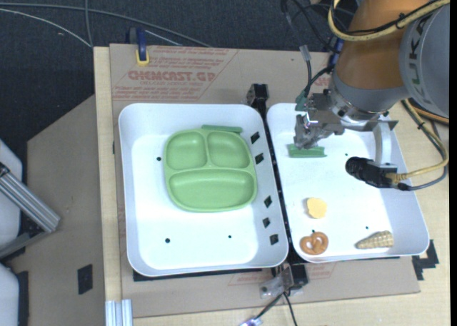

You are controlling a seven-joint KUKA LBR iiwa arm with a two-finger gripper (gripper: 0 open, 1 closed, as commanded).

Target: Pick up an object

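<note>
My gripper [308,135] hangs low over the back left part of the right bin [400,210]. Directly under its tip lies a small flat green piece [307,150] on the bin floor, and the tip meets or nearly meets the piece's top edge. Nearer the front of the same bin lie a yellow chunk [316,208], a brown pretzel [313,243] and a pale ridged cone [375,240]. All three are well apart from the gripper.
The left bin [143,232] holds a green divided plate [209,170] in its middle. A row of black clips runs along the wall between the two bins [265,175]. The arm's orange and grey body looms over the right bin's back edge.
</note>
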